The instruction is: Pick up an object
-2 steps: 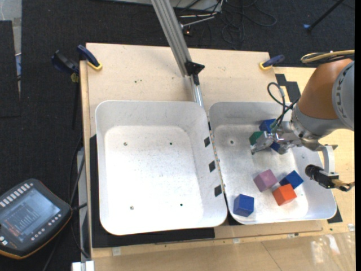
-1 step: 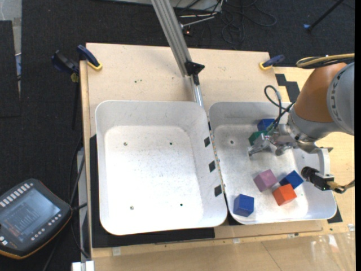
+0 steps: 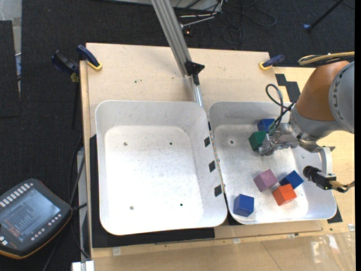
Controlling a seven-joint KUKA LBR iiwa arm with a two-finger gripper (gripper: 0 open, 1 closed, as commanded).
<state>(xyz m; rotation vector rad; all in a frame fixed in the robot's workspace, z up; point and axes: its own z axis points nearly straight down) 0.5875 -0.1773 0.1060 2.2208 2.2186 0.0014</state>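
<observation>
1. Over the right bin [image 3: 225, 123], the tool [image 3: 269, 145] sits low at the end of the grey arm [image 3: 327, 106], which reaches in from the right with its orange band above the wrist.
2. Tool state: cannot tell how wide it stands; the wrist body hides the tips from this slant.
3. Green block [image 3: 256, 140] lies on the bin floor, touching or just beside the tool's left edge (whether it is gripped cannot be made out).
4. Blue block [image 3: 265, 125] sits just behind the green one, near the bin's far wall, partly covered by the tool's cabling.
5. Cluster toward the near right corner of the same bin: purple block [image 3: 264, 180], a second blue block [image 3: 293, 179] and an orange block [image 3: 284, 193], the latter two touching, the purple just beside them.
6. Third blue block [image 3: 243, 204] stands apart, near the front rim.
7. Left bin [image 3: 113, 117] lies beside the right one, rims meeting at the middle.
8. Both bins rest on the pale bench [image 3: 141, 66]; a handheld pendant [image 3: 28, 216] lies off its lower left.
</observation>
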